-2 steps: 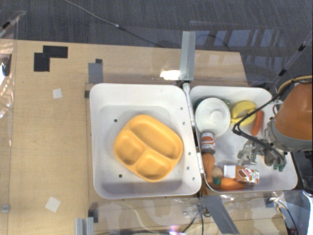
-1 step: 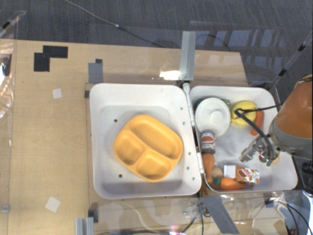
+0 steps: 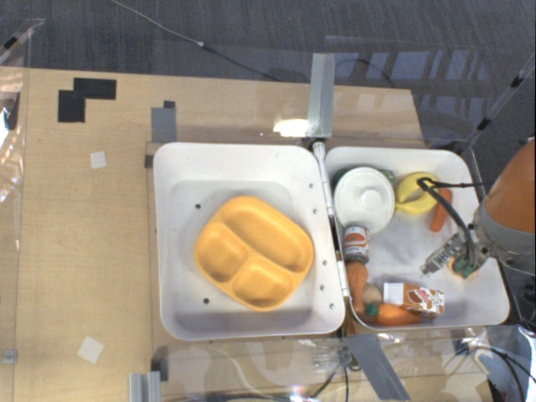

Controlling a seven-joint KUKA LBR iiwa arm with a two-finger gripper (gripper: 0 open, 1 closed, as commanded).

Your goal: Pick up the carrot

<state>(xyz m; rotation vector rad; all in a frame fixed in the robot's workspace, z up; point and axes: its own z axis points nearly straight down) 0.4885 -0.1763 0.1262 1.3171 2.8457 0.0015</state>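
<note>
The carrot (image 3: 395,314), orange with a green top at its left end, lies flat along the front wall of the right bin (image 3: 494,312). My gripper (image 3: 452,260) hangs over the right part of that bin, up and to the right of the carrot and apart from it. A red and white packet (image 3: 415,297) lies between them, touching the carrot's upper side. A small orange-yellow spot shows by the gripper's tip, and I cannot make out what it is.
The right bin also holds a white round bowl (image 3: 364,196), a yellow fruit (image 3: 412,193), a slim orange-red piece (image 3: 440,213), a small bottle (image 3: 356,244) and an orange-brown item (image 3: 358,280). A yellow divided plate (image 3: 254,251) sits in the left bin (image 3: 167,308).
</note>
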